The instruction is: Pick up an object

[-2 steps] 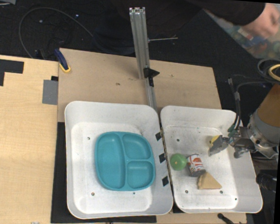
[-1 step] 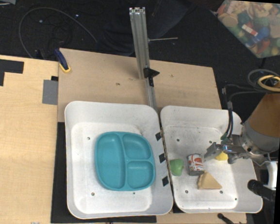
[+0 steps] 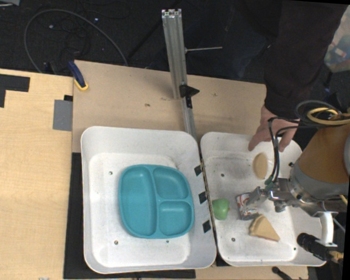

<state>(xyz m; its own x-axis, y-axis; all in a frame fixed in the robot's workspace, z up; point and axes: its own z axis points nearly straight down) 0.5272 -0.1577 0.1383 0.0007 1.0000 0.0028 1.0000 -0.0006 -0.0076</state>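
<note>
The gripper [image 3: 248, 205] sits low in the right bin [image 3: 226, 247]; its opening cannot be determined. A tan wedge [image 3: 264, 229] lies just near of it, long axis left-right, tip pointing left. A green ball [image 3: 220, 208] rests left. The left bin [image 3: 94, 160] contains a teal plate [image 3: 155, 200].

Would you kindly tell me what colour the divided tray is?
Teal, the divided tray, seen in the camera view.

In the right bin [image 3: 232, 248] we see three candidate objects: a green ball [image 3: 220, 208] at the left wall, a tan wedge [image 3: 264, 228] lying flat, and a beige rounded piece [image 3: 260, 164] farther back.
</note>
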